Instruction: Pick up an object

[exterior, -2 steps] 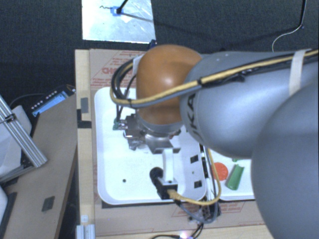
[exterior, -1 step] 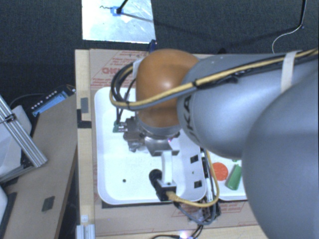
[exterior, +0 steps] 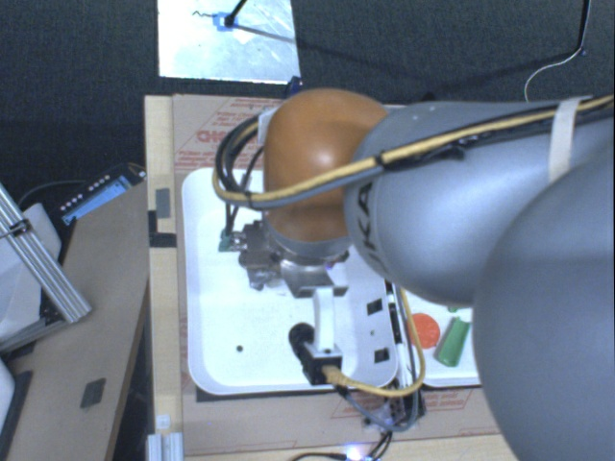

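In the bin on the view's left (exterior: 216,358) you see a small dark speck (exterior: 239,348). The other bin (exterior: 454,378) holds an orange round object (exterior: 425,330) just beside a green object (exterior: 452,342). The pincer (exterior: 258,262) hangs over the left bin; you cannot tell whether it is wide or narrow. Printed cardboard (exterior: 216,123) lines the desk (exterior: 106,353), with dark cloth (exterior: 432,27) behind.

The bench (exterior: 161,296) bears printed cardboard (exterior: 216,134) under left bin (exterior: 226,358) and right bin (exterior: 454,381).
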